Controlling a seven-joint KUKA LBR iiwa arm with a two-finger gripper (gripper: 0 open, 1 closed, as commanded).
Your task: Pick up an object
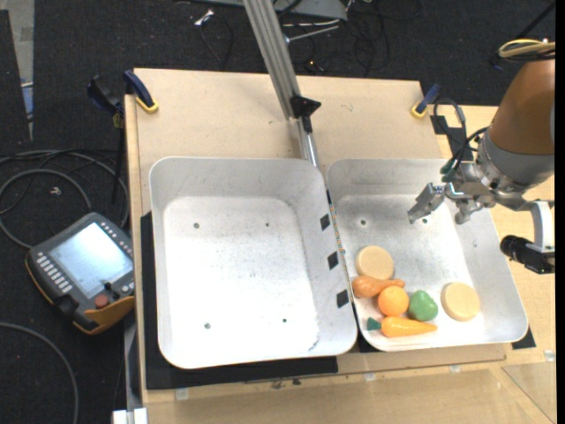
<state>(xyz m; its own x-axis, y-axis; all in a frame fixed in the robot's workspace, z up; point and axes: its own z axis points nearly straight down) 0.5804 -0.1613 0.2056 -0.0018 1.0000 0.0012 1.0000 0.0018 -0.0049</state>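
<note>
Claw (443,205) spread wide, up over right bin (494,250), holding nothing. Toy food (397,300) down at near end, well apart from claw. Nothing picked up yet; reach and grab left.

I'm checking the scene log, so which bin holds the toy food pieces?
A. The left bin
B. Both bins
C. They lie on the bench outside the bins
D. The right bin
D: the toy food pieces cluster in the right bin, near its front edge.
</note>
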